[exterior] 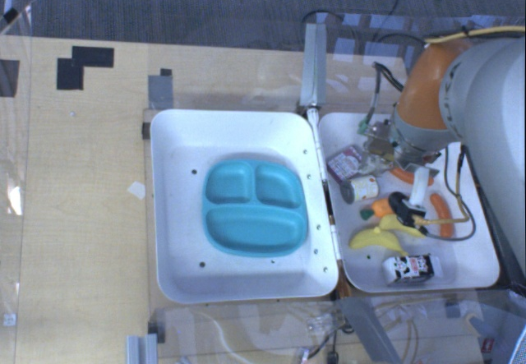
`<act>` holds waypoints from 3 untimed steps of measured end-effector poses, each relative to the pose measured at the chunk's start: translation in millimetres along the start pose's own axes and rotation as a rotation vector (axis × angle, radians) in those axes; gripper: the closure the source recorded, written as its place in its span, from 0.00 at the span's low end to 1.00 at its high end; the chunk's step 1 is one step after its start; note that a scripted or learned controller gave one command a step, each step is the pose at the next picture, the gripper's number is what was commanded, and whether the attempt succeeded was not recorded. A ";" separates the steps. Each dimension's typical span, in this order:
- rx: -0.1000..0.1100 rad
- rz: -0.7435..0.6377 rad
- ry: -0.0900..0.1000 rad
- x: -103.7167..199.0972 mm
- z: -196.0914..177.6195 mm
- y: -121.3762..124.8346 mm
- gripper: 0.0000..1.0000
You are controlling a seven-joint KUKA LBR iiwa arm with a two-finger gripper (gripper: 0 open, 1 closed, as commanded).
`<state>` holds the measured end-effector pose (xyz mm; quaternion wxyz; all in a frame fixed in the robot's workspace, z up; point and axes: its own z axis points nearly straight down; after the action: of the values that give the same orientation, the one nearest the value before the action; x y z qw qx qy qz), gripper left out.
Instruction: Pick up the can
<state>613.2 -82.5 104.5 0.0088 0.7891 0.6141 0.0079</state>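
Two white bins side by side on the tabletop (82,214): left bin (177,190) holding one blue divided tray (253,206); right bin (481,260) holding one can (360,188) lying on its side near the bin's left wall, one purple packet (345,163), one banana (380,237), one small carton (409,268), two orange carrot-like pieces. Tool (386,153) low over the bin's far part, just right of the can; opening impossible to tell.

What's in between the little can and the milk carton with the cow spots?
In the camera view, the yellow banana lies between the can and the cow-spotted carton, inside the right bin. An orange carrot-like toy sits just above the banana.
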 end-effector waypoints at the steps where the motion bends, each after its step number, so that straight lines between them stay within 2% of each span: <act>1: 0.018 0.286 -0.003 59.2 -80.9 45.5 1.00; 2: 0.018 0.575 -0.006 104.1 -148.1 35.3 1.00; 3: 0.018 0.879 -0.006 185.4 -168.9 -2.0 1.00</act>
<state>652.8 98.4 273.6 -0.0007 0.9755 0.2200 0.0031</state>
